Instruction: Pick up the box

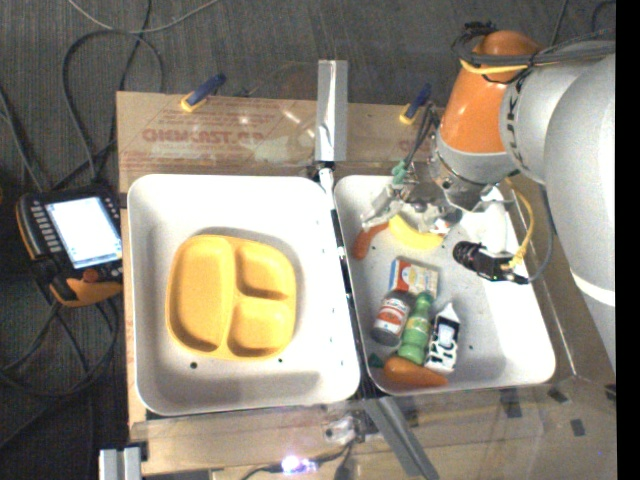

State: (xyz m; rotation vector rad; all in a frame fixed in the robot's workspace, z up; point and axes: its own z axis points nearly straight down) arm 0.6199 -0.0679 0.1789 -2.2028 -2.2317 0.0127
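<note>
Gripper (400,200) sits at the far end of the right bin (530,353), over a yellow banana (413,231) and an orange carrot (366,239); can't tell the jaw state. Box (411,275) lies mid-bin, near the gripper but apart from it, touching a can (392,319) and green bottle (415,328). Carton (445,340) sits beside the bottle. Left bin (150,298) holds a yellow divided tray (235,295).

Faint red lettering on the cardboard sheet (215,133) behind the bins is too blurred to read.
</note>
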